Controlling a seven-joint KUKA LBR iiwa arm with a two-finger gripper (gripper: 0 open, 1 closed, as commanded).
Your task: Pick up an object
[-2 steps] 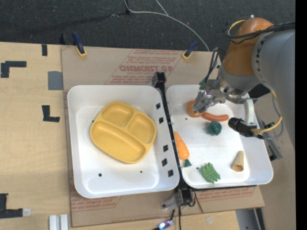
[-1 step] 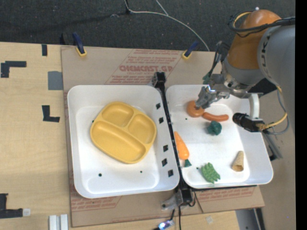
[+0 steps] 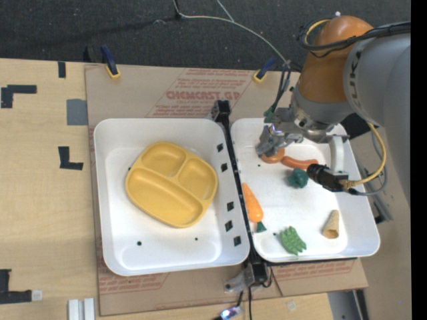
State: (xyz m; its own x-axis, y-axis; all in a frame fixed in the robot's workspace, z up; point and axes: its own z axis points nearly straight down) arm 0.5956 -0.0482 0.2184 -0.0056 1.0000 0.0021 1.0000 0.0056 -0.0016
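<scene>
Fingers [image 3: 272, 145] low over orange utensil [image 3: 288, 159], right bin [image 3: 360, 242].

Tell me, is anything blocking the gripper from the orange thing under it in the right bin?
Nothing visible does. The gripper sits right over one end of the orange piece; the teal toy lies beside it, clear of the approach.

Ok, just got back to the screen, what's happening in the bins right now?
The arm's hand is down in the right bin, at the orange curved piece near the back. A toy carrot, green leafy piece, dark green piece and cone lie loose. The yellow divided plate sits in the left bin.
</scene>
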